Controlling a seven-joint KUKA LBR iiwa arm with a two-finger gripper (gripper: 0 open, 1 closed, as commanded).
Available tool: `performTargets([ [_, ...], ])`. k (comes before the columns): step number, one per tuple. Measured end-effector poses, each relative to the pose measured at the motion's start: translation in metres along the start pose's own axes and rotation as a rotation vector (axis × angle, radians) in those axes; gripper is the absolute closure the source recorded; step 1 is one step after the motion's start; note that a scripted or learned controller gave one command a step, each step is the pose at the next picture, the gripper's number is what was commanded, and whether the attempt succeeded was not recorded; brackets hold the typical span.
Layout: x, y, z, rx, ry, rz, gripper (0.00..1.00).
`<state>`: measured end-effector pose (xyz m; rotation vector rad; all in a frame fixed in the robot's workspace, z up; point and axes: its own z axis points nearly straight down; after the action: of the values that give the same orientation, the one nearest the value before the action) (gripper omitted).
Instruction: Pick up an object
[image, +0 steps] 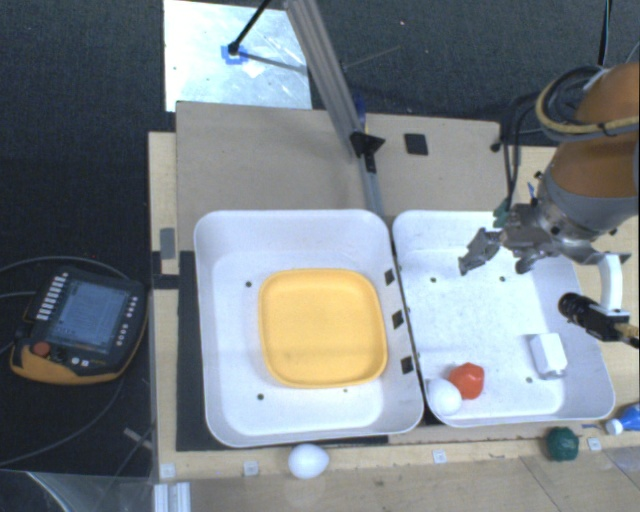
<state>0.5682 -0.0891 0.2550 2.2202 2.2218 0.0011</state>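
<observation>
We find the pincer (500, 250) open and empty, poised above the right bin (500, 310): approach stage. The red object (467, 379) lies at the bin's six o'clock, touching a white ball (444, 397). Next: descend onto it.

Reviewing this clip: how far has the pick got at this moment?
Nothing looks done yet. The gripper hangs open over the upper part of the right bin with nothing between its fingers. The red object, white ball and white block all lie at the bin's near end, apart from it. Still left: move over one, descend, close, and lift.
</observation>
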Motion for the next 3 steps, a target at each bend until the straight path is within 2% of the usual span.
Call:
performTargets([
  [1, 0.008, -0.006, 0.048, 0.004, 0.000, 0.000, 0.00],
  [3, 0.002, -0.006, 0.161, 0.005, 0.000, 0.001, 0.00],
])
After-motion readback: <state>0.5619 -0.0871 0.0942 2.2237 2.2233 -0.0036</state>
